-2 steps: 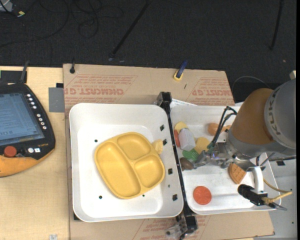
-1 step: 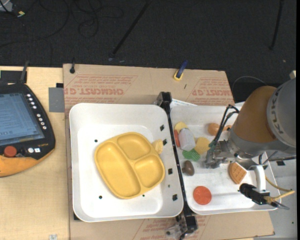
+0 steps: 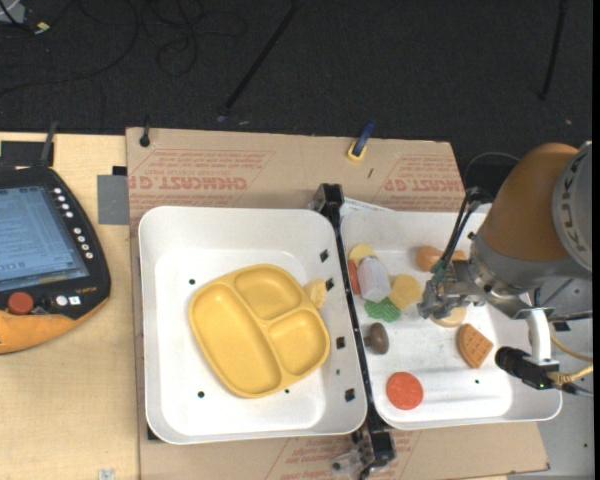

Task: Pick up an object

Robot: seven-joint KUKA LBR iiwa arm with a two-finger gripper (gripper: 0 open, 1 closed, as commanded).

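The hand [image 3: 442, 303] sits low in the right bin [image 3: 500, 403], grip impossible to tell. Crowding it: yellow piece [image 3: 406, 290] left, waffle biscuit [image 3: 473, 346] near-right, orange piece [image 3: 427, 258] beyond. Red disc [image 3: 405, 390] lies nearer; yellow tray [image 3: 260, 328] fills the left bin [image 3: 170, 268].

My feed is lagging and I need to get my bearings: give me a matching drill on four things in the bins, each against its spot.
Things:
1. yellow tray
2. red disc
3. waffle piece
4. brown nut

Spots:
A. right bin, near front edge
B. left bin
C. right bin, beside the divider between bins
D. right bin, just in front of the gripper

Pairs: 1-B, 2-A, 3-D, 4-C
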